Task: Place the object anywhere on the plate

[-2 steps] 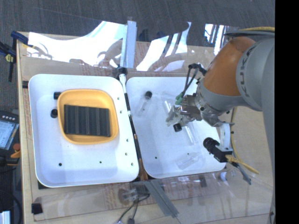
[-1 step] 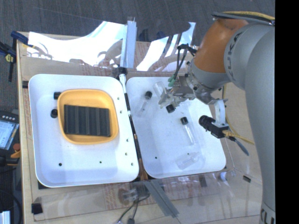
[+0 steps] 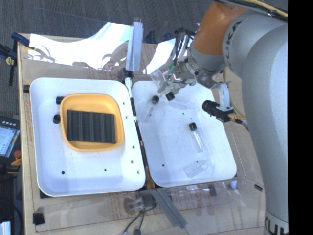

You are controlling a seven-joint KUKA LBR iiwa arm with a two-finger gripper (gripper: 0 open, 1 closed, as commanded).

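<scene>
A single fixed camera looks down at a slant on the bench (image 3: 88, 207), set high enough to take in both shallow white bins side by side. The left bin (image 3: 44, 170) sits fully in frame toward the left, the right bin (image 3: 222, 168) at centre. The view faces across the bench toward dark flooring at the top of the frame. The grey arm (image 3: 259, 82) with its orange band enters from the right edge and looms large in the foreground, nearer the lens than the bins.
</scene>
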